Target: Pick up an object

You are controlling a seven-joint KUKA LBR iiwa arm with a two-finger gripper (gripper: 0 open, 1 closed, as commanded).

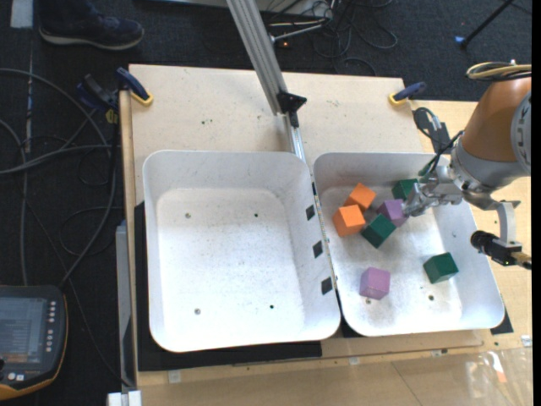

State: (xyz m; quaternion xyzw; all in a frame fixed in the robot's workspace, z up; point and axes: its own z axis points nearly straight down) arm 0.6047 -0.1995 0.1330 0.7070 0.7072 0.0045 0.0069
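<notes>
The gripper (414, 203) is seen low inside the right bin (473, 311), at the cluster of blocks near that bin's far end. Its fingertips are hidden among the blocks, so how far it is open, or whether anything is held, cannot be told. A purple block (393, 210) lies just beside the tips, possibly touching. Two orange blocks (348, 218) and a dark green block (378, 230) are clustered there; another purple block (374, 282) and a green block (440, 267) lie apart, nearer the bin's front.
</notes>
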